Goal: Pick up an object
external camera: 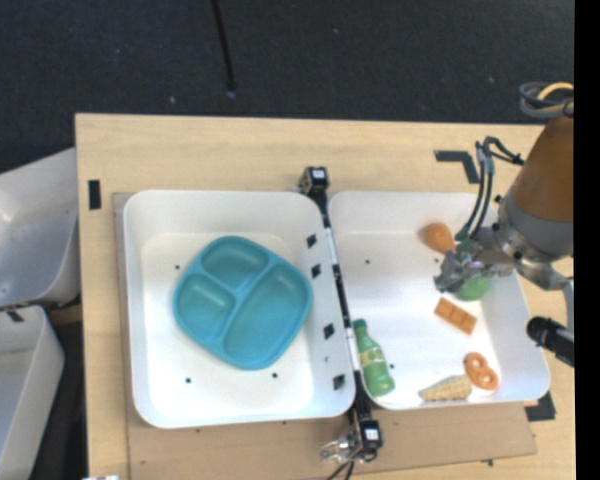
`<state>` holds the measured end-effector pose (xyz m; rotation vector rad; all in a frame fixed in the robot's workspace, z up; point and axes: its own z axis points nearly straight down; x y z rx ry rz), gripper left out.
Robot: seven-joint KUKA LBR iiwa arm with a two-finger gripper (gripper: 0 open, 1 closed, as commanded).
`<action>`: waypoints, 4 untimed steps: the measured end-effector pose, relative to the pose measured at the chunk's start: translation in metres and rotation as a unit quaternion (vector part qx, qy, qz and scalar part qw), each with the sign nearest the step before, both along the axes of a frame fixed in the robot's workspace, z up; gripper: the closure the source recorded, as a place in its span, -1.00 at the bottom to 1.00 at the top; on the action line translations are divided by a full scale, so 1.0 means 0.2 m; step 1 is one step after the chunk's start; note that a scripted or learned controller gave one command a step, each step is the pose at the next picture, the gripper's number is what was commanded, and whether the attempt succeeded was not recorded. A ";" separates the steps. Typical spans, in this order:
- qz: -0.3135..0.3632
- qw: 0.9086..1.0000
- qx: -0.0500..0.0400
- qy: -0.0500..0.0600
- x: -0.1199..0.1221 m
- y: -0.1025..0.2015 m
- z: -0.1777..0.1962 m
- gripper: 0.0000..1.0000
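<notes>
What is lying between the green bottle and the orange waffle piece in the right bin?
Nothing: in the camera view, bare white bin floor separates the green bottle from the orange waffle piece.

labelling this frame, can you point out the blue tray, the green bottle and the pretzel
blue tray (242, 301), camera view, on its centre divider
green bottle (374, 368), camera view, on its body
pretzel (481, 370), camera view, on its looped dough

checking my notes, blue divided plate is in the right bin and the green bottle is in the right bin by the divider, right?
Not quite: the blue divided plate lies in the left bin, as the camera view shows. The green bottle is indeed in the right bin, beside the divider.
</notes>
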<state>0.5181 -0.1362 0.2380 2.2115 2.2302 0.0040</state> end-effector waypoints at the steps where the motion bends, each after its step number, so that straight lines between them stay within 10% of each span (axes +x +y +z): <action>1: 0.000 1.000 0.000 0.000 -0.01 0.25 0.05 1.00; 4: 0.000 1.000 0.000 0.000 -0.02 1.02 0.05 1.00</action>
